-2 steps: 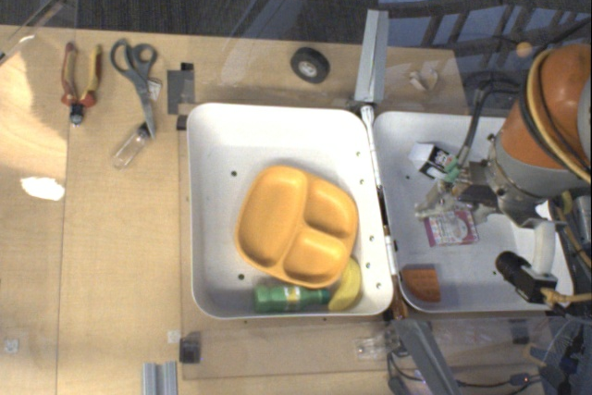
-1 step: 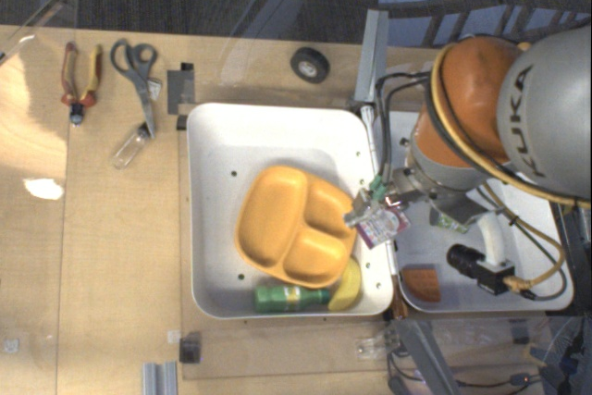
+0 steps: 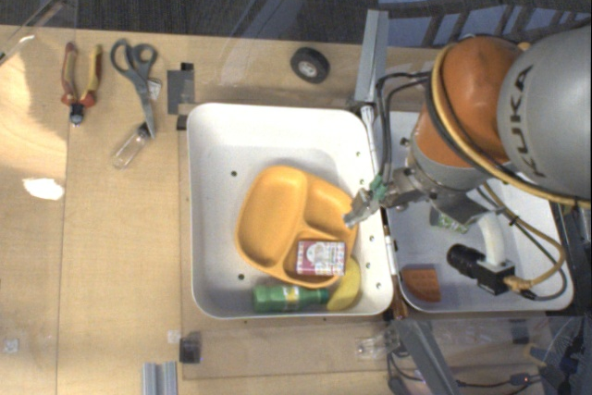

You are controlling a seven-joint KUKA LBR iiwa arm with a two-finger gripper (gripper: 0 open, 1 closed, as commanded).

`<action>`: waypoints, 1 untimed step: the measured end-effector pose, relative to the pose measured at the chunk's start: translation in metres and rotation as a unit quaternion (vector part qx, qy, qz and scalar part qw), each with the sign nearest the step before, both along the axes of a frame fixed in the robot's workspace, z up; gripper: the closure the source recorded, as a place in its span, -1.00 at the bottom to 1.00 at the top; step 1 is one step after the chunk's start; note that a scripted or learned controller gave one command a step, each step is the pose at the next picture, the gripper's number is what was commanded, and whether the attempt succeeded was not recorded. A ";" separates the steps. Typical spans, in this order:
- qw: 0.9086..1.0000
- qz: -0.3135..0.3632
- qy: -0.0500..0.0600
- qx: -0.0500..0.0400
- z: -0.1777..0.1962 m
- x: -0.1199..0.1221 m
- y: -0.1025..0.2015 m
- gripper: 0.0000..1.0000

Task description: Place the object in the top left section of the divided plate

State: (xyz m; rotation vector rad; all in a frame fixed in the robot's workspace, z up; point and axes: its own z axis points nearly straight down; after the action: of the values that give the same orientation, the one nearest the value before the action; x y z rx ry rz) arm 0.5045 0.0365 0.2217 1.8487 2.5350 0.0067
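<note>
Tool (image 3: 363, 206) hovers at frame centre beside the yellow divided plate (image 3: 277, 213); its grip state cannot be told. A red carton (image 3: 320, 258) lies in the plate's lower section. Centre over the carton before descending.

You are looking at an evenly lit overhead view, bright enough to read colours in the left bin (image 3: 277, 129). A strong patch of glare is washing out the wooden bench (image 3: 92, 227) at the far left, and faint reflections are running across a clear sheet laid there. The white bin floors are glowing softly, with only weak, diffuse shadows sitting under the yellow divided plate (image 3: 287, 217). The arm (image 3: 504, 111) is looming large and slightly soft at the right, nearest the lens. Straight edges are bowing a little toward the frame corners. Fine detail is looking grainy.
</note>
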 end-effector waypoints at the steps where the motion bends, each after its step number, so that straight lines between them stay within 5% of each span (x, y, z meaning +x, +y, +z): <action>1: 0.989 0.145 0.001 -0.001 -0.037 -0.016 0.015 -1.00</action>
State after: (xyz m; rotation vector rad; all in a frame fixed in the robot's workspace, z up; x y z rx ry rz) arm 0.4883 0.0518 0.1843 1.4632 2.7763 0.0050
